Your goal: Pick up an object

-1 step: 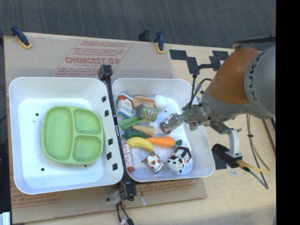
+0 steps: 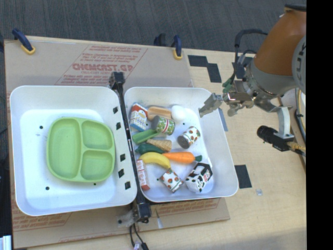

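Observation:
The right white bin (image 2: 221,139) holds several toy foods. Among them are a white egg (image 2: 179,112), a bread roll (image 2: 159,111), a blue-labelled can (image 2: 138,117), a green-labelled can (image 2: 165,125), a spotted can (image 2: 189,136), a banana (image 2: 155,159), a carrot (image 2: 179,157) and a cow-patterned carton (image 2: 199,177). My gripper (image 2: 209,105) hangs over the bin's upper right rim, right of the egg and above the spotted can. Nothing shows in its grasp.
The left white bin (image 2: 21,139) carries a green divided plate (image 2: 80,149). A black divider clip (image 2: 117,79) sits between the bins. Blue clamps (image 2: 177,46) pin the cardboard sheet at the back. Bare bench lies right of the bins.

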You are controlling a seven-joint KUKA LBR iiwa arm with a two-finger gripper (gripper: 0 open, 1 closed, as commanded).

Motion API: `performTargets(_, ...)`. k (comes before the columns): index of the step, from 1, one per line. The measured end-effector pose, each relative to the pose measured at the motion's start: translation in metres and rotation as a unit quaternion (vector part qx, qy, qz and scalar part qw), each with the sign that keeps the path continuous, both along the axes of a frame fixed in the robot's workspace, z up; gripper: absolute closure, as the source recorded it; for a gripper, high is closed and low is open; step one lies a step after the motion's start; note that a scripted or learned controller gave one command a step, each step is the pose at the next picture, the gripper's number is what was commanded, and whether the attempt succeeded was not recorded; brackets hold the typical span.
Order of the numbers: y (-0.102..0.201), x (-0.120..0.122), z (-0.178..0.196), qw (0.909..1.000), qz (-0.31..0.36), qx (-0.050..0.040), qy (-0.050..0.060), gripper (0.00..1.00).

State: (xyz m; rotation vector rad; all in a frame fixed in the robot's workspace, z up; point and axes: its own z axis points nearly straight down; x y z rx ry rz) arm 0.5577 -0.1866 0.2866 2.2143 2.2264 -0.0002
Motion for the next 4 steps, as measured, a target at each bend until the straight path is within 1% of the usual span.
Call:
performTargets(1,-0.024,0.031,0.012,1.0,0.0,0.0007,0.001,0.0)
performTargets(2,-0.024,-0.04,-0.131,1.0,0.0,0.0011,0.003,0.0)
performTargets(3,-0.023,-0.004,-0.192,1.0,0.002,0.0019,-0.001,0.0)
performTargets(4,-0.023,-0.003,-0.181,1.0,0.004,0.0018,0.0,1.0)
